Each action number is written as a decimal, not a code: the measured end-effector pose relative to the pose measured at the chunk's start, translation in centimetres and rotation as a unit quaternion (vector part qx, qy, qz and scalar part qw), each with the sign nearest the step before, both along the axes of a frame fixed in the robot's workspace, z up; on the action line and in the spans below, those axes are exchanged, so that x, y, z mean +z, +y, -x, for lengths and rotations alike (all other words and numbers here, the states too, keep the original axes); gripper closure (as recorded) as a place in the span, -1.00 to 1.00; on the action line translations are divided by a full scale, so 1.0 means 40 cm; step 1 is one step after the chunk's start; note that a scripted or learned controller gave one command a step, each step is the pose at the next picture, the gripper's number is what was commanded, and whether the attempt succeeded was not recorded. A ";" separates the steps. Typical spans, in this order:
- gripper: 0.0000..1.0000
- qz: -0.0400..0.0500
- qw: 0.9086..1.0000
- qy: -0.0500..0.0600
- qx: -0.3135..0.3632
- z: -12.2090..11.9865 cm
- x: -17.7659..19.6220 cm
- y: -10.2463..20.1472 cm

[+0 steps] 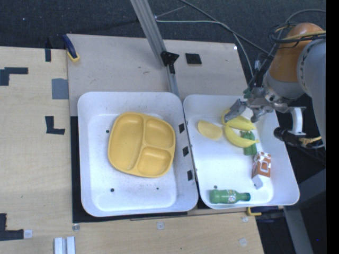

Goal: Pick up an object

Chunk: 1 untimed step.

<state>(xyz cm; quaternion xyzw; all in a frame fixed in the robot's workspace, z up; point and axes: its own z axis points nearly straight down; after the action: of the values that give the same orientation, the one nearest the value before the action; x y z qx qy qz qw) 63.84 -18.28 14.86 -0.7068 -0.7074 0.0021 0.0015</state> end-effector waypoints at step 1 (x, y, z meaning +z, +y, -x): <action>-1.00 0.004 1.000 -0.013 0.001 -0.025 -0.088 0.004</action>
<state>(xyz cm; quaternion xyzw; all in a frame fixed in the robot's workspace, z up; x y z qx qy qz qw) 64.82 -18.13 11.34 -0.7064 -0.7077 -0.0039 -0.0105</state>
